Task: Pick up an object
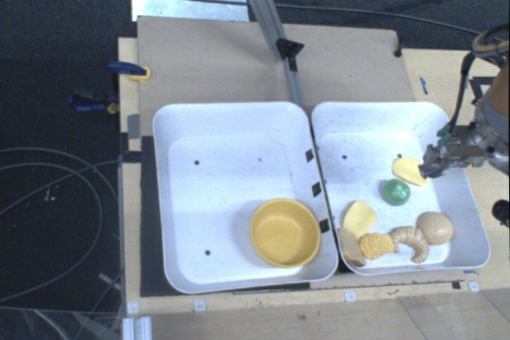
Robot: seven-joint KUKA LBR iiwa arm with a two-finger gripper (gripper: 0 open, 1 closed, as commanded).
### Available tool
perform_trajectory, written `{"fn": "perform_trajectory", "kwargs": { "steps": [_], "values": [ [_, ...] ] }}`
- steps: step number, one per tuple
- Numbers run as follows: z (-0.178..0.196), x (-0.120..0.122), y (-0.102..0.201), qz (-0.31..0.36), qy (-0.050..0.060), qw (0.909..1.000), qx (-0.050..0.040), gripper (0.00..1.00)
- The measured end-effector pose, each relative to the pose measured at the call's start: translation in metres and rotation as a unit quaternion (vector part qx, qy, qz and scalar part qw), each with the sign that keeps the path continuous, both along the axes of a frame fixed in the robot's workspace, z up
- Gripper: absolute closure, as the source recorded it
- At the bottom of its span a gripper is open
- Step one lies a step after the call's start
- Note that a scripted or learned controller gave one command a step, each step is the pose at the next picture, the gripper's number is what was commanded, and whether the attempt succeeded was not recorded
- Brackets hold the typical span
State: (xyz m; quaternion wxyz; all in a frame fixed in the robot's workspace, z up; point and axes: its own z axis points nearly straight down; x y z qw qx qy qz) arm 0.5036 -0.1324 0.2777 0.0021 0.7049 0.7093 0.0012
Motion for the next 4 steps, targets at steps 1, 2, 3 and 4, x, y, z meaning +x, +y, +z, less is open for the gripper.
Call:
{"fn": "perform_trajectory", "kwargs": {
  "steps": [1,2,3,4],
  "values": [
    [-0.016,0.028,0.046,0.002,0.001,1.0,0.0008,1.0],
    [-0.012,0.059,0.099,0.003,0.0,1.0,0.0013,1.0],
    [-0.02,0.074,0.15,0.002,0.001,1.0,0.0014,1.0],
    [-0.018,0.097,0.202,0.002,0.0,1.0,0.0014,1.0]
  ]
}}
